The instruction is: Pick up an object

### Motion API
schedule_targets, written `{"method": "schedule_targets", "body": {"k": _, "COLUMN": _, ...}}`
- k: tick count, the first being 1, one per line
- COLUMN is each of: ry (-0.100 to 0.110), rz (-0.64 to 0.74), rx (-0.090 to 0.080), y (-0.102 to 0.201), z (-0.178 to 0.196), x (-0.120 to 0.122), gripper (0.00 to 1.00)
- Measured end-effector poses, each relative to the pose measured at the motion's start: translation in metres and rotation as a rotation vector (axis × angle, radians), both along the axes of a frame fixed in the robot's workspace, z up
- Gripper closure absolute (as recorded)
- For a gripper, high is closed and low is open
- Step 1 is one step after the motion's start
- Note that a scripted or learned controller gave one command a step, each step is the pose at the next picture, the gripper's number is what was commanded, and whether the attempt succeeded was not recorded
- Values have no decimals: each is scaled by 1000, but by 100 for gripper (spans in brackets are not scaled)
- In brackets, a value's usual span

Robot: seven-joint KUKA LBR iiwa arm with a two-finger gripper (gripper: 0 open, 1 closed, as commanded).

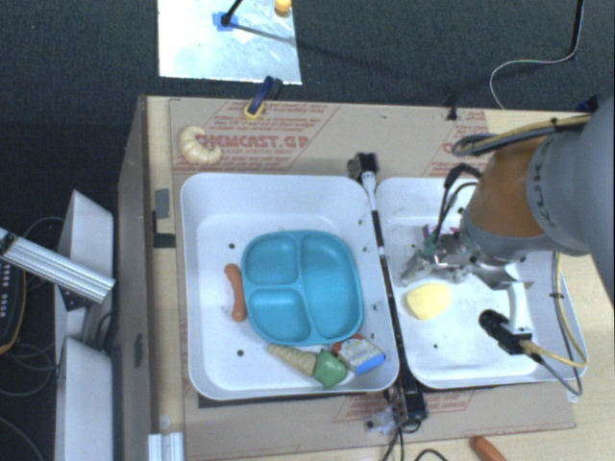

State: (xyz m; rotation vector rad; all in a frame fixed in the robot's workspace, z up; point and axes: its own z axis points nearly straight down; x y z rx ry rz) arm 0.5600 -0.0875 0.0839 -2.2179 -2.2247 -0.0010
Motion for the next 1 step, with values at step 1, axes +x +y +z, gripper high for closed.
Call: {"method": "schedule_targets", "body": {"k": 1, "ry": -2, "rz": 0, "rx": -2, "y": -31, "z": 1, "x": 42, "gripper": 0}}
